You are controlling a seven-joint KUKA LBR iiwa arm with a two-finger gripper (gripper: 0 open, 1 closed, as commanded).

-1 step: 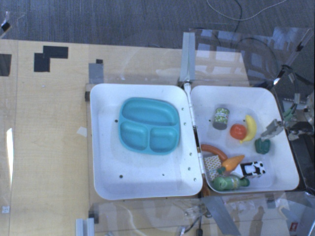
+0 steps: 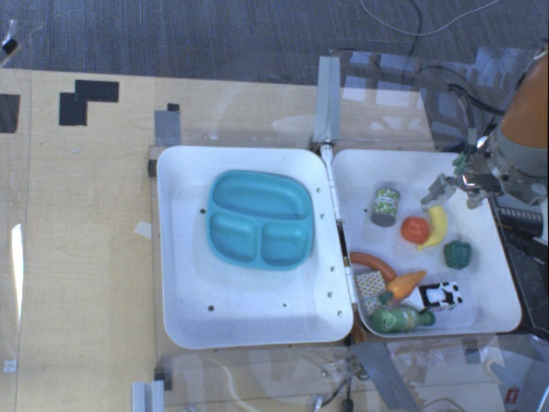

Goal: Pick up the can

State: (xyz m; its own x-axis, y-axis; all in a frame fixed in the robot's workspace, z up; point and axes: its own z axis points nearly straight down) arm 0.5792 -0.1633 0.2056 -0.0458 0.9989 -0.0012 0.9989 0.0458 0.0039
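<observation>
Left of the tomato (image 2: pixel 415 229): can (image 2: pixel 385 205), upright, untouched. Gripper (image 2: pixel 455 189) up-right of tomato, jaws apart, empty. Advice: cross above banana (image 2: pixel 436 227), descend straddling can.

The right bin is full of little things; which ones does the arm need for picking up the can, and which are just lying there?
Part of the job:
- can, upright in the right bin
- gripper, hovering to the can's right

Just lying about:
- tomato
- banana
- green pepper
- carrot
- sausage
- green bottle
- black-and-white toy
- blue divided plate, left bin
</observation>
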